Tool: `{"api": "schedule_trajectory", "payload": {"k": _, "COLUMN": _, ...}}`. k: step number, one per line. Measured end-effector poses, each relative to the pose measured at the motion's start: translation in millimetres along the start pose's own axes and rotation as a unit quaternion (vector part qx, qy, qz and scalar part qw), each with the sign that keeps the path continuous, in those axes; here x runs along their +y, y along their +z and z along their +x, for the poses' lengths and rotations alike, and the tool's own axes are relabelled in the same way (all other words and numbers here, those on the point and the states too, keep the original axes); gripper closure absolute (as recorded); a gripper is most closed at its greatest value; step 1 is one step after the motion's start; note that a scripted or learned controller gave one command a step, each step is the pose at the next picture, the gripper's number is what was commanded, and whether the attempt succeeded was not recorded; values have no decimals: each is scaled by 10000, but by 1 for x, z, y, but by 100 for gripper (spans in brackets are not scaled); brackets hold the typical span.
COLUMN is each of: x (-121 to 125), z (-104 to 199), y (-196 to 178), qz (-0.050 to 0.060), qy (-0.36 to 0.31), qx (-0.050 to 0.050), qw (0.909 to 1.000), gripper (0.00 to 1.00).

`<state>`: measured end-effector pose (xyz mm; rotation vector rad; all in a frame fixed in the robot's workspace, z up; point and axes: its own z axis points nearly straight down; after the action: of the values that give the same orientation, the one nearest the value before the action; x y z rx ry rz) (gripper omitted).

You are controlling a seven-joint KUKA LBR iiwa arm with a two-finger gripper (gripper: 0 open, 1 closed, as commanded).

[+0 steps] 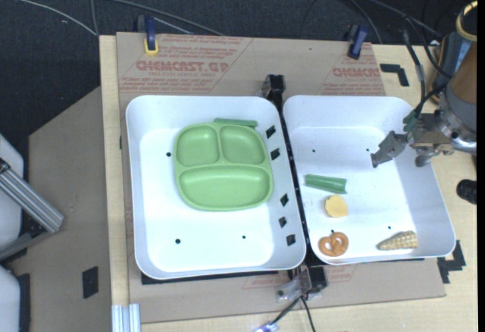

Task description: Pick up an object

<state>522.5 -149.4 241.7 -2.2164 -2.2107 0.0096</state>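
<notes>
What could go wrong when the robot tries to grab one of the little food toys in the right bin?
The gripper sits above the bin's bare part, so it might close on nothing. The ice cream cone lies close to the right bin wall, which could block a finger. The pretzel and yellow piece are small and lie flat, so they could slip out.

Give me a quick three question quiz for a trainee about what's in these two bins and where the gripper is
1. True or false: the green divided plate lies in the left bin.
2. Which item in the right bin lies nearest the divider between the bins? A) pretzel B) corn piece C) yellow piece
3. Fill in: the gripper hangs over the ___ bin.

Key: 1 true. 2 A. 3 right.
</notes>
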Motion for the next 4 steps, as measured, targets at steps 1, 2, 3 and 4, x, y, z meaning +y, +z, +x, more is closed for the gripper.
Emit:
{"api": "schedule_trajectory", "payload": {"k": 1, "x": 2, "z": 0, "y": -5, "qz": -55, "qy": -14, "qx": -12, "qw": 10000, "gripper": 0}}
{"api": "schedule_trajectory", "payload": {"k": 2, "x": -1, "z": 4, "y": 57, "qz": -20, "qy": -11, "qx": -1, "qw": 10000, "gripper": 0}}
{"api": "schedule_trajectory", "payload": {"k": 3, "x": 8, "z": 5, "y": 115, "qz": -23, "qy": -16, "qx": -1, "qw": 10000, "gripper": 0}}
{"api": "schedule_trajectory", "payload": {"k": 4, "x": 9, "z": 6, "y": 157, "qz": -42, "qy": -10, "qx": 2, "qw": 10000, "gripper": 0}}
